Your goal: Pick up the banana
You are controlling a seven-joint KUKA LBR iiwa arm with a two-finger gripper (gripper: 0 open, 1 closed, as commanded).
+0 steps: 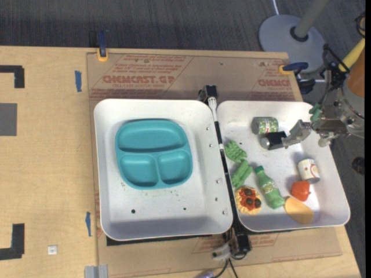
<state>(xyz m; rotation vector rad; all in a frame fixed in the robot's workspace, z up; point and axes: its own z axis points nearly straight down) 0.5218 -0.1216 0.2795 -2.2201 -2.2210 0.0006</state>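
1 yellow item [299, 211], R bin [329, 197] edge

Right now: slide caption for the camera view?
Gripper hovers by the green can in right bin; teal divided tray in left bin.

The arm [355, 80] is cut off by the frame's right edge. At upper right, a grey pole [323, 6] runs out past the top edge. The can [265, 124] bears a label too small to read. The yellow-orange piece [299, 211] at lower right is too blurred to identify, as is a white speck [52, 249] on the counter [46, 155] at lower left.
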